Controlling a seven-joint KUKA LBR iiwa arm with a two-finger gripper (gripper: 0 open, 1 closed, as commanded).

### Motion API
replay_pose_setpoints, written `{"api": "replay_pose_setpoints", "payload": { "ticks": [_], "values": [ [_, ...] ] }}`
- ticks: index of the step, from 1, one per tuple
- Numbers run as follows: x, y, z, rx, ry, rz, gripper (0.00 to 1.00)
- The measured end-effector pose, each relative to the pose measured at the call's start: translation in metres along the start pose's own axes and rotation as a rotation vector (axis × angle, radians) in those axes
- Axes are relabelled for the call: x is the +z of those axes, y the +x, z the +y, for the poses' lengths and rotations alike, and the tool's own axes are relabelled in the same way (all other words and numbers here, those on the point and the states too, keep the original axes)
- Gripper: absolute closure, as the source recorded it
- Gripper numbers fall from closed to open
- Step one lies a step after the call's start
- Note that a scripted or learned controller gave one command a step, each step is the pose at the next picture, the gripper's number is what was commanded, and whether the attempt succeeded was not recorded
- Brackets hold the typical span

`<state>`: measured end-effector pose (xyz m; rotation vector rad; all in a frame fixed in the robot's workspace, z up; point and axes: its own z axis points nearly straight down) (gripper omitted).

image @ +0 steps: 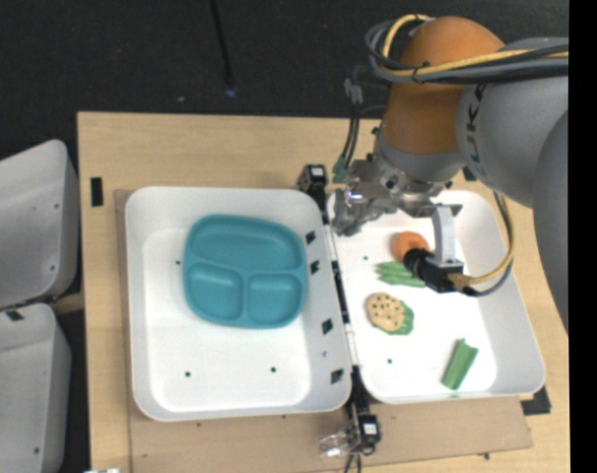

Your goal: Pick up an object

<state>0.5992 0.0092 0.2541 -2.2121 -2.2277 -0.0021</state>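
**Ana:** Where is the claw?

**Ben:** The claw [348,215] hangs over the upper left corner of the right bin [510,348], close to the wall between the two bins. I can't tell if it is open or closed. I see nothing held in it.

**Ana:** What could it pick up?

**Ben:** The cookie [385,311] looks like a good one. It lies below the claw in the frame and a bit to the right. It is round, so I think any turn of the claw would do.

**Ana:** Is anything closer?

**Ben:** The orange piece [409,242] lies just right of the claw. The green leaf [402,275] sits right under that piece, and its long side runs left to right. The green stick [460,364] is far off at the lower right, tilted.

**Ana:** And the left bin [141,264]?

**Ben:** It has a blue plate [245,269].
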Motion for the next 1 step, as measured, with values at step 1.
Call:
{"api": "replay_pose_setpoints", "payload": {
  "ticks": [1],
  "values": [
    [-0.0033, 0.0504, -0.0188, 0.000, 0.000, 0.000, 1.00]
  ]
}}
